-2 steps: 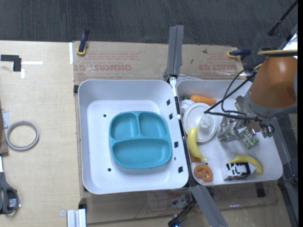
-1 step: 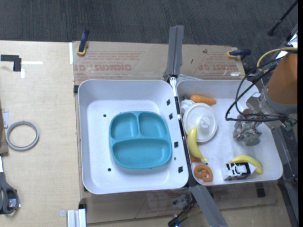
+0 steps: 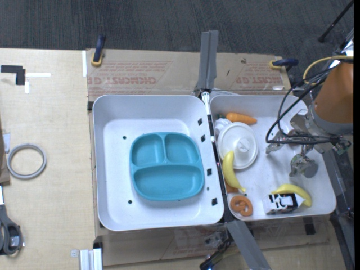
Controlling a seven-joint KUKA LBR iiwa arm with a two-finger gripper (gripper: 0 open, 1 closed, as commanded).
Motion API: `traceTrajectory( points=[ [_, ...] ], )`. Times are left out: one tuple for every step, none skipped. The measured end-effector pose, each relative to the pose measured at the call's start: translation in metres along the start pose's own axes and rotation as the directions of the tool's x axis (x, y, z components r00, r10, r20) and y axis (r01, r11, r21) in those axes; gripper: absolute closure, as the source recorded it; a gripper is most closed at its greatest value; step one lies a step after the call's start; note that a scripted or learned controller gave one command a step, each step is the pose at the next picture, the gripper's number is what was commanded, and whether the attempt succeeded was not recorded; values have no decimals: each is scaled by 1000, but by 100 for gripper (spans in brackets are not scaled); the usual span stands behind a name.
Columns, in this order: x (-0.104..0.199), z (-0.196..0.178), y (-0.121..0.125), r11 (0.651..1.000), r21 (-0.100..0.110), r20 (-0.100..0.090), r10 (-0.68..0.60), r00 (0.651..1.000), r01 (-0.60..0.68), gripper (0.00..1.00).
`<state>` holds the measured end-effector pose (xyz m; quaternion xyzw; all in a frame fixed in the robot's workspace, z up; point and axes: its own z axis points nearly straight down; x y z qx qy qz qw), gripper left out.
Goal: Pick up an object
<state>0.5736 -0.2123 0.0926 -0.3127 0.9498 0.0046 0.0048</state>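
The left bin (image 3: 107,167) holds a blue divided plate (image 3: 167,166). Right of that plate, the right bin (image 3: 320,210) carries a white lidded bowl (image 3: 238,145), with a carrot (image 3: 241,117) beyond it, one banana (image 3: 230,172) against the bowl's near side, a second banana (image 3: 293,192) on a black-and-white card, and a pretzel (image 3: 242,205). The gripper (image 3: 304,166) hangs over bare floor far right of the plate; whether it is spread or closed cannot be told. The second banana looks nearest: centre over it and close across its narrow width.
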Motion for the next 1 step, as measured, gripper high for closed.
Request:
traceTrajectory(
  points=[
    [-54, -1, 25, 1000, 12, -6, 8, 1000, -8, 0]
  ],
)
